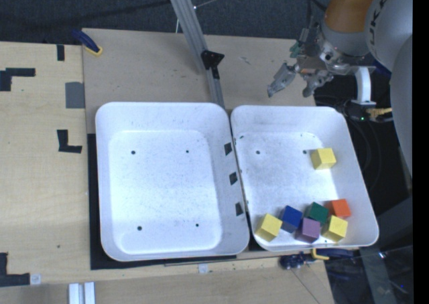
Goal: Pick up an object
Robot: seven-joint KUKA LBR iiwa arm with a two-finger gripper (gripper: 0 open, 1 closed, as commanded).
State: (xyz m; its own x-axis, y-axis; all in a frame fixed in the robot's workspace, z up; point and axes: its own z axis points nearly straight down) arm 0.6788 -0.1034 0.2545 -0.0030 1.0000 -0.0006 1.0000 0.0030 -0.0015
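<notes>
My gripper (pixel 297 84) hangs above the bench just beyond the far rim of the right bin (pixel 288 162), its two fingers spread open with nothing between them. In that bin a yellow cube (pixel 323 158) lies alone near the right wall. Along the near edge sits a cluster: a yellow cube (pixel 269 227), a blue cube (pixel 291 217), a purple cube (pixel 310 229), a green cube (pixel 318 213), another yellow cube (pixel 336 228) and an orange cube (pixel 340 208). All cubes lie well below and in front of the gripper.
The left bin (pixel 161 182) adjoins the right one. A slanted metal pole (pixel 191 21) with a black clamp (pixel 212 59) stands behind the bins. The arm's grey body (pixel 402 48) fills the right side. A blue-yellow clip (pixel 88 41) lies at the bench's far left.
</notes>
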